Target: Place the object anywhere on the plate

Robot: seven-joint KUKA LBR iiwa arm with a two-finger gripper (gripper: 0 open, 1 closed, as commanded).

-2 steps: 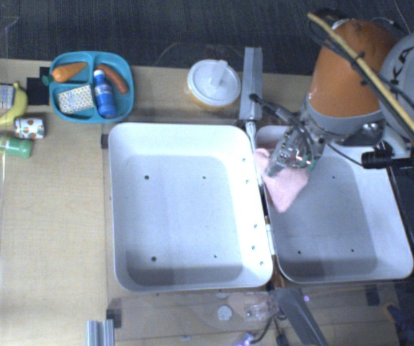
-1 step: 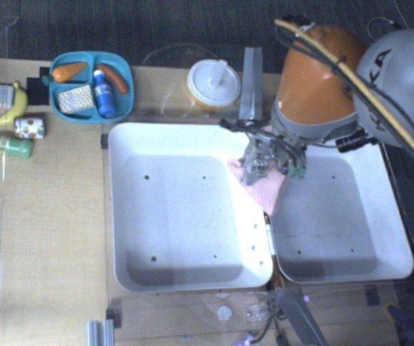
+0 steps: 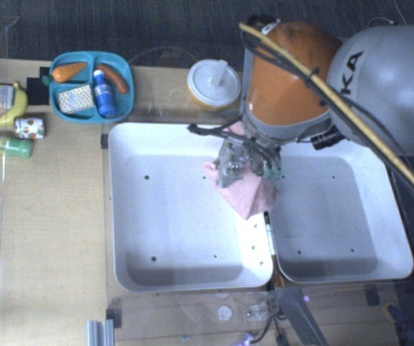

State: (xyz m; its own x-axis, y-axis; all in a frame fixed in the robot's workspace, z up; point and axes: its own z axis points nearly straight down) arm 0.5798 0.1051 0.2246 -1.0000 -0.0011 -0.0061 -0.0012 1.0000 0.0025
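My gripper (image 3: 246, 163) hangs over the right rim of the left bin (image 3: 149, 222), near the seam where it meets the right bin (image 3: 351, 258); a pink cloth (image 3: 246, 193) drapes down from just beneath it, its lower corner trailing onto the left bin's floor close to that rim; I judge the cloth to be the object I am meant to move, and it looks bunched up at the top because something lifts it there; yet my own orange-banded wrist (image 3: 286, 71) blocks the view of that spot, so I cannot tell how the gripper is set or whether it truly has the cloth. The blue plate (image 3: 124, 71), split into compartments that already hold toy food and a small bottle, sits beyond the left bin's far left corner, well apart from the cloth; a white lidded cup (image 3: 214, 81) stands just past the left bin's far rim; small items left of the plate are too tiny to name.
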